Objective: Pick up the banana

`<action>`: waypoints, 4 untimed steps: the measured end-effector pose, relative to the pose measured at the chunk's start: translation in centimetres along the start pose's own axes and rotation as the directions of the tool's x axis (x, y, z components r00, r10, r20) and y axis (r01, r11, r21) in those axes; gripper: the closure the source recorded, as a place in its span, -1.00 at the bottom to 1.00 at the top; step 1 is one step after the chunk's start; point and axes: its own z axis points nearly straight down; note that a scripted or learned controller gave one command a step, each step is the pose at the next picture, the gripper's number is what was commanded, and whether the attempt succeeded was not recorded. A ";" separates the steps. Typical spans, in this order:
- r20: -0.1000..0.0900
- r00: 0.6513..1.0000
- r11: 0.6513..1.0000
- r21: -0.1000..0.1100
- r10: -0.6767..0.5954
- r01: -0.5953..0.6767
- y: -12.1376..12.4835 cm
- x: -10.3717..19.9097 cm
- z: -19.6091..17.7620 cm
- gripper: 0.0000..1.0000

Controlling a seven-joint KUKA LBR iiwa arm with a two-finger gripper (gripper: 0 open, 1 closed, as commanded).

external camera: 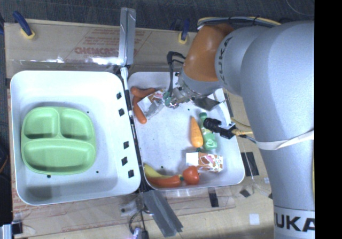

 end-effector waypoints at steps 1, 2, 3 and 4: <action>0.001 0.902 0.902 -0.001 -0.432 0.432 -5.7 2.2 -2.3 -1.00; 0.007 0.840 0.840 -0.004 -0.543 0.543 -13.3 5.2 0.3 -1.00; 0.005 0.688 0.688 -0.001 -0.725 0.725 -11.0 5.8 0.4 -1.00; 0.005 0.685 0.685 -0.002 -0.728 0.728 -10.9 5.9 -0.5 1.00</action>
